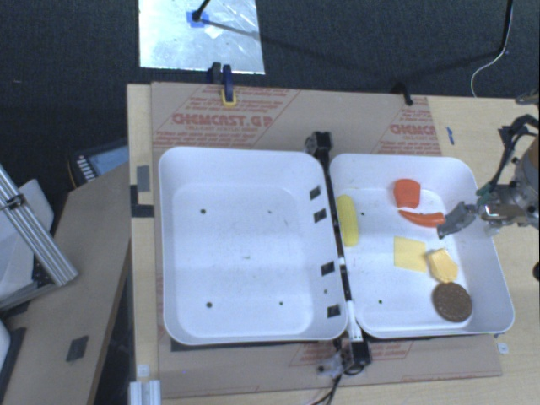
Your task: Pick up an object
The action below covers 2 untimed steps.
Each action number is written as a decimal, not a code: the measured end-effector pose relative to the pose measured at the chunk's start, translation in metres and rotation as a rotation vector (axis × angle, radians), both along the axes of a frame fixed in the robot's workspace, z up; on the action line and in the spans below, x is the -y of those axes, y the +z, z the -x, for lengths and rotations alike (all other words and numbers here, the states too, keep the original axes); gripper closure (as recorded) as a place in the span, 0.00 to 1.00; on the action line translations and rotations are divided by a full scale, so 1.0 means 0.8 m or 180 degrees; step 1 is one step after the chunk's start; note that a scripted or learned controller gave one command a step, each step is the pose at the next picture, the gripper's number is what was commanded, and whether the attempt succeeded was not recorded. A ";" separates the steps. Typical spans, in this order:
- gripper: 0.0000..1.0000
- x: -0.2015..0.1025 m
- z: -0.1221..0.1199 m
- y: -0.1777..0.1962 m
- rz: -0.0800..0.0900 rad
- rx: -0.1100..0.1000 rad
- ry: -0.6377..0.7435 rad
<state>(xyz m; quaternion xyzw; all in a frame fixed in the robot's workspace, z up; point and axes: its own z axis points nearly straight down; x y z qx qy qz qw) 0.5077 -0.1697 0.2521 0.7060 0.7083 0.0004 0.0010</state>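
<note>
Jaws' state cannot be told, beside curved orange strip (422, 218); flat yellow square (411, 254); brown disc (453, 301).

Arm enters low at the right edge, part of it cut off by the frame. Wrist section sits level, pale grey metal with thin dark cabling looped above and behind it. Gripper (453, 222) extends leftward and slightly downward from the wrist, its grey tip the leftmost part of the robot. Finger spacing too small and blurred to read. Nothing discernible clamped at the tip. Cabling trails back right of the gripper, toward the frame edge.
</note>
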 end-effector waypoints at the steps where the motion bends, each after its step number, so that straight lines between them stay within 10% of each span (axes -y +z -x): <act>1: 0.00 0.049 -0.037 0.130 0.0021 0.0042 0.0004; 2: 0.00 0.013 -0.019 0.266 0.0012 0.0046 0.0013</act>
